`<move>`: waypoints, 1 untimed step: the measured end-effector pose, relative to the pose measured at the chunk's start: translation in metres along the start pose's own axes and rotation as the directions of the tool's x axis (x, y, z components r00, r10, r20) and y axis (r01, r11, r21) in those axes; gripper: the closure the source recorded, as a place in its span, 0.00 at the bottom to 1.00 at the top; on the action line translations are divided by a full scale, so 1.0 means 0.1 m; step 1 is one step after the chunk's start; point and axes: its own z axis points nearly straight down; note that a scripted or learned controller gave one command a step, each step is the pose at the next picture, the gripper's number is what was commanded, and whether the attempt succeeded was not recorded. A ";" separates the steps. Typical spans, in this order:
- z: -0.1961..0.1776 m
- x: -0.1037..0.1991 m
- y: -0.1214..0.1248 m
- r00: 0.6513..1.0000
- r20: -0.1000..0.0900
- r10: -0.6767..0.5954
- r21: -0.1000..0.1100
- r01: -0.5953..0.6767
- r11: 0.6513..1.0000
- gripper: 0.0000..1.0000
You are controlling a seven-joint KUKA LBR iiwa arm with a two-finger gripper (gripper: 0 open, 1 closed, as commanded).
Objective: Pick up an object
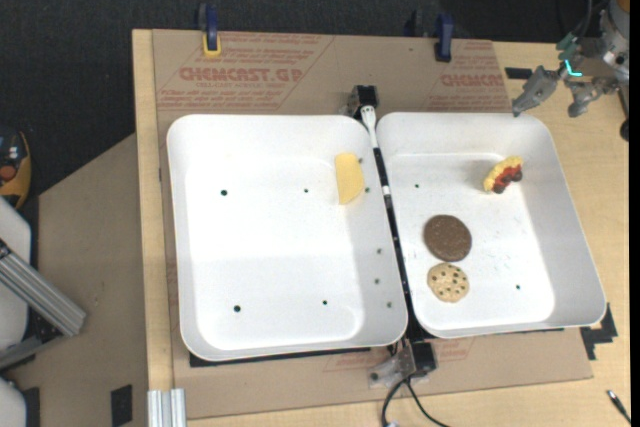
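A pale yellow slab (349,178) lies in the left bin (260,315), close to its right wall. The right bin (560,285) holds three items: a small yellow and red piece (503,175) near the back, a dark brown round cookie (447,237) in the middle, and a chocolate-chip cookie (448,282) just in front of it. My gripper (553,100) hovers over the bench beyond the right bin's back right corner. It is open, its two fingers spread with nothing between them.
Both bins rest on a cardboard sheet (300,75) held by two blue clamps (209,20) at the back edge. A black bracket (365,99) sits between the bins at the back, and cables trail at the front.
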 end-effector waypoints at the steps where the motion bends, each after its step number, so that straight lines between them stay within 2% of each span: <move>1: 1.43 1.31 -0.25 1.000 -0.009 -0.010 0.015 0.010 1.000 0.00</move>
